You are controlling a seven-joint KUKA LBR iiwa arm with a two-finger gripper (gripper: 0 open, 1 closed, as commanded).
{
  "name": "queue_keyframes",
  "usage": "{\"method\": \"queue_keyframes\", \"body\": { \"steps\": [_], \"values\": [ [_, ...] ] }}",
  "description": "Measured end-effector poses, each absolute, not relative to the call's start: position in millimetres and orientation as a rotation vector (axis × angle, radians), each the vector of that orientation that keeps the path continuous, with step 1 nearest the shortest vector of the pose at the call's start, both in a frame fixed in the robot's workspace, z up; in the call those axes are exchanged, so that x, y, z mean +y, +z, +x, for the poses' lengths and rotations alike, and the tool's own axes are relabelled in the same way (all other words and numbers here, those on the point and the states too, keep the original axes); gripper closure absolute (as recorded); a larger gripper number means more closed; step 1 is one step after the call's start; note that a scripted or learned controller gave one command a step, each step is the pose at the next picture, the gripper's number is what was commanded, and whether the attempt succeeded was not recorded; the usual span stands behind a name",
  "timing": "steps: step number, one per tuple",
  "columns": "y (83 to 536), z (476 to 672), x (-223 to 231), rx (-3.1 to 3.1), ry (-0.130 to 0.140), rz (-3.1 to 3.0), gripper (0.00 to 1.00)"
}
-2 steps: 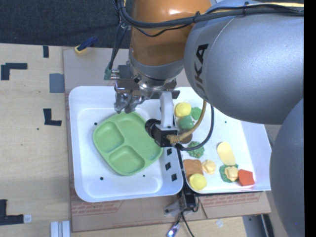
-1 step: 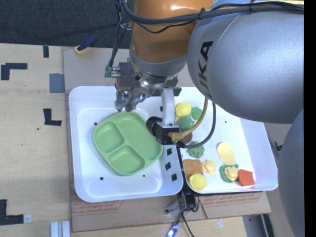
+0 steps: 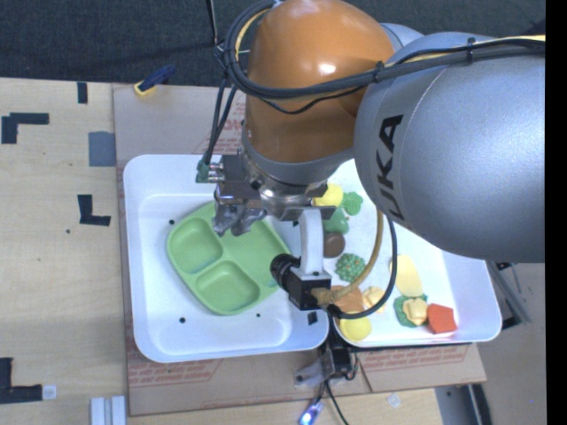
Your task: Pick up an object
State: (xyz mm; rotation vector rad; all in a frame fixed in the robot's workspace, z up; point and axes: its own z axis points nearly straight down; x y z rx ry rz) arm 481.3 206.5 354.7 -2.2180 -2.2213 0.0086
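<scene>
You have the gripper (image 3: 237, 221) low over the left bin (image 3: 146, 264), at the upper edge of the green divided tray (image 3: 221, 268). I cannot tell the state of the claw. Judging from this, aim for the tray's raised rim, not its flat floor. The arm hides much of the right bin (image 3: 469, 312); toy foods (image 3: 416, 304) crowd its near corner, some cut off.

Orange band (image 3: 310, 69) is showing glossy, smooth plastic; grey arm shell (image 3: 469, 149) looking satin. Green tray (image 3: 221, 264) and white bins (image 3: 151, 237) reading as smooth plastic. Bench (image 3: 53, 264) looking like matt wood.
</scene>
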Motion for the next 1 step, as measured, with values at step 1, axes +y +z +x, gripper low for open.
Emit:
{"method": "queue_keyframes", "body": {
  "steps": [1],
  "values": [
    [365.0,483.0,207.4,-2.224,0.008,-2.217,1.0]
  ]
}}
